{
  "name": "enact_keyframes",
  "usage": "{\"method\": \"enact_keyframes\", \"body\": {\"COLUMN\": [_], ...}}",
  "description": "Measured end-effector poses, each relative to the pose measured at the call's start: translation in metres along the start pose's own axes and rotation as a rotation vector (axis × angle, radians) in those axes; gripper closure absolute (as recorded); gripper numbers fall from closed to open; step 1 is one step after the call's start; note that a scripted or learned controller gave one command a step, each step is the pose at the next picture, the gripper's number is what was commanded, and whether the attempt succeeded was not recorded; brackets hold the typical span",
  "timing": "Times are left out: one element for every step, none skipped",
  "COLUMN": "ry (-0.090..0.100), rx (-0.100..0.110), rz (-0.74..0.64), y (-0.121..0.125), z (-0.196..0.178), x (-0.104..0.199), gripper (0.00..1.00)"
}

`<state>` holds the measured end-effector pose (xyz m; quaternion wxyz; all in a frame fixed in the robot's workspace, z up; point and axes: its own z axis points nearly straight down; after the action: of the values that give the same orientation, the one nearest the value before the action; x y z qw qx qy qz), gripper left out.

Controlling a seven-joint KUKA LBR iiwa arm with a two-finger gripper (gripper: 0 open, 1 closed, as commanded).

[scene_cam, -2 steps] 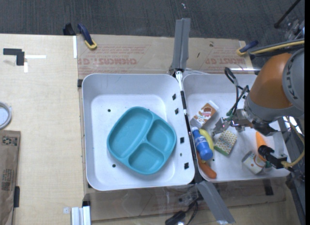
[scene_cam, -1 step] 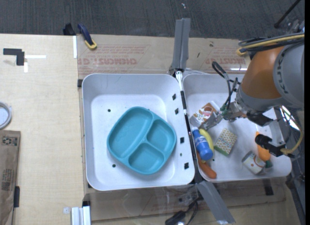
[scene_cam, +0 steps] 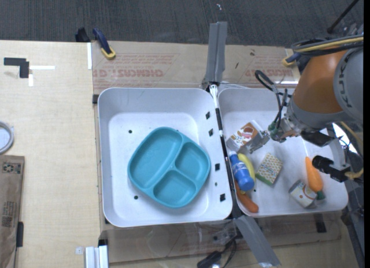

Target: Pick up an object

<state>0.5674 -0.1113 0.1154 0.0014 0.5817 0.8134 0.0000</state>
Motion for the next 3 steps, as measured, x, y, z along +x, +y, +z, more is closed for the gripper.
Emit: {"method": "enact_keyframes", "body": {"ry": [0.000,-0.008,-0.007], "rx": [0.000,0.030,0.031], "rz": [-0.018,0.076,0.113], "y": [0.062,0.076,0.076], "z": [0.023,0.024,0.025], "x": [-0.051,-0.035,-0.033], "gripper": [0.00,0.00,0.00]}}
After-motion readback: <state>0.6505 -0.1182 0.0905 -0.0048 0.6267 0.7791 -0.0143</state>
